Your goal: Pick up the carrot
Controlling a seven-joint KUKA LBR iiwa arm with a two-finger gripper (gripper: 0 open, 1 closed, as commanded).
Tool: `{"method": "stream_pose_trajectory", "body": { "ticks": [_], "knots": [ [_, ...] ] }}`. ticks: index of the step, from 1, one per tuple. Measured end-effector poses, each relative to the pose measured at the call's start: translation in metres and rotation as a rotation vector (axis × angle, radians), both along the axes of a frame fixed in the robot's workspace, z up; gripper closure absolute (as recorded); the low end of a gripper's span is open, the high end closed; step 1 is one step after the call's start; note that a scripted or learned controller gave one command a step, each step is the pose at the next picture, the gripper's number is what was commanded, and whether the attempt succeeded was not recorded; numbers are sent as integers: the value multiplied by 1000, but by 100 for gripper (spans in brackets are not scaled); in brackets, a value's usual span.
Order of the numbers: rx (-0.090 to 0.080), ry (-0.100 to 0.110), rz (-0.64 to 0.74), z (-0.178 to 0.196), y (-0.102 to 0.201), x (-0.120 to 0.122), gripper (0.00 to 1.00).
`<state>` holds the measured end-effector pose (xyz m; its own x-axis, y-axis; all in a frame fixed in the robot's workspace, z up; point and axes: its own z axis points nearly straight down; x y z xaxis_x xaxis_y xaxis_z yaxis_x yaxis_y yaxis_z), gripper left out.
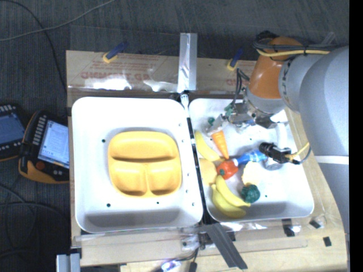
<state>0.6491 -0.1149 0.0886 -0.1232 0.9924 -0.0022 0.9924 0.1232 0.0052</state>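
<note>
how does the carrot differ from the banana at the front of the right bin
The carrot is orange, short and tapered, lying near the bin's middle; the banana is yellow, longer and curved, lying near the front wall. The banana touches a dark green item; the carrot does not. Both lie flat in the right bin.

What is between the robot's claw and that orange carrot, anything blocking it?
Nothing visible does. The gripper hangs over the far part of the right bin, and the carrot lies just in front of it toward the divider, with bare white floor between them. The bananas and tomato lie nearer the camera.
</note>
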Motion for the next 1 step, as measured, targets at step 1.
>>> {"method": "stream_pose_trajectory", "body": {
  "ticks": [1],
  "knots": [
    [4,-2,-40,0,-3,3,0]
  ]
}}
